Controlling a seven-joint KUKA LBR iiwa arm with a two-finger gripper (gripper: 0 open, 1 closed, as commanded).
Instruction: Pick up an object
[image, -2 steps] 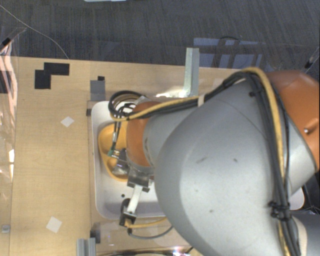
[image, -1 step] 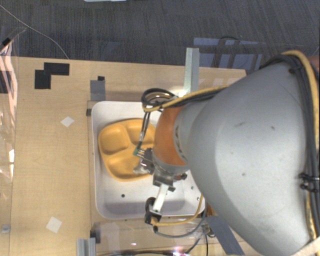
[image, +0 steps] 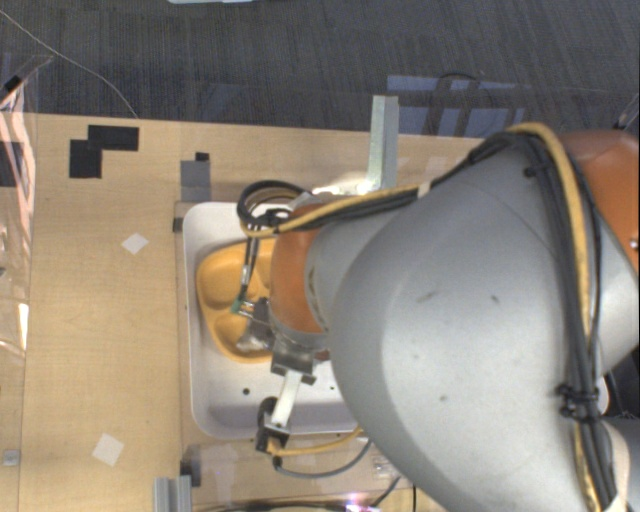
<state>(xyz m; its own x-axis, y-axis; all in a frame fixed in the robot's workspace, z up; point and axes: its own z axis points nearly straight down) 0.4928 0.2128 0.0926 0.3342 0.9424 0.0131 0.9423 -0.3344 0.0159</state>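
Note:
A rounded yellow-orange object (image: 222, 285) lies in the left part of the white bin (image: 205, 405), near its left wall. My arm reaches in from the right and hides most of the bench. Its orange band sits just right of the object. The gripper (image: 262, 328) hangs low over the object's right side, and the wrist above hides its tips. Whether it touches the object is hidden.
The bin floor below the object is bare white. Beyond the bin's left rim lies pale wooden bench with a black L-shaped mark (image: 100, 150) and two small white tags (image: 135, 243). A grey clamp (image: 196, 178) and a metal upright (image: 383, 140) stand at the bin's far edge.

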